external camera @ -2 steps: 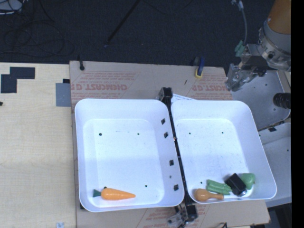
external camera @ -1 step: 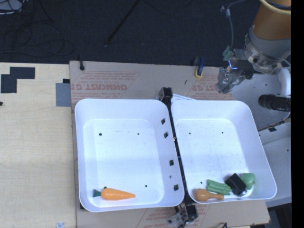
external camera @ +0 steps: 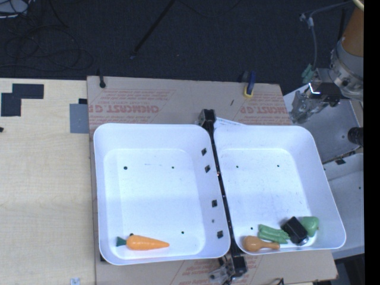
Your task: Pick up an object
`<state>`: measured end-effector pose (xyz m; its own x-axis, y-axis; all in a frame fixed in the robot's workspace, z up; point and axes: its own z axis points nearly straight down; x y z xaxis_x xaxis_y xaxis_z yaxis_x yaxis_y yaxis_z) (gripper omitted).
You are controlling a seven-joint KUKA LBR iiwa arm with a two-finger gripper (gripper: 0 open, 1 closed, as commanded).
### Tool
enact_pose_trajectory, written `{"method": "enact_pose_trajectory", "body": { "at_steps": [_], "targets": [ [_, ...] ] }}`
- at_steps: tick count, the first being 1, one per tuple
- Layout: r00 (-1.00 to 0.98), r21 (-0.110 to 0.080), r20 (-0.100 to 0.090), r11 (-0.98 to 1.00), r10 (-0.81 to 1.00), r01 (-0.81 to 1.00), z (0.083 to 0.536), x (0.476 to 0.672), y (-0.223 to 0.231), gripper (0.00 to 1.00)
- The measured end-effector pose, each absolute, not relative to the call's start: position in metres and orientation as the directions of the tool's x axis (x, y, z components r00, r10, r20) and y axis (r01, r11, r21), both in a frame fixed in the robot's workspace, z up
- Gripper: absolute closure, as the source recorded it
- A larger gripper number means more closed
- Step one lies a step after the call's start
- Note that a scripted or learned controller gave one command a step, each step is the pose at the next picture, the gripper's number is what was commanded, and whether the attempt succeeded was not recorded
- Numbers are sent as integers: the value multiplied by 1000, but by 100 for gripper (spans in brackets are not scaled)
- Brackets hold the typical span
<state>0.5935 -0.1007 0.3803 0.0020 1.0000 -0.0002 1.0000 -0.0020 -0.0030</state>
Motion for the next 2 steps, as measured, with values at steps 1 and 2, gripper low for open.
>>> {"method": "enact_pose_trajectory", "body": {
  "at_steps": [1, 2],
  "targets": [
    [2, -5, -2, -2, 1000, 1000, 323, 645, -137, 100],
    [1, 0, -1, -1, 1000, 1000, 338, 636, -158, 100]
  ]
}}
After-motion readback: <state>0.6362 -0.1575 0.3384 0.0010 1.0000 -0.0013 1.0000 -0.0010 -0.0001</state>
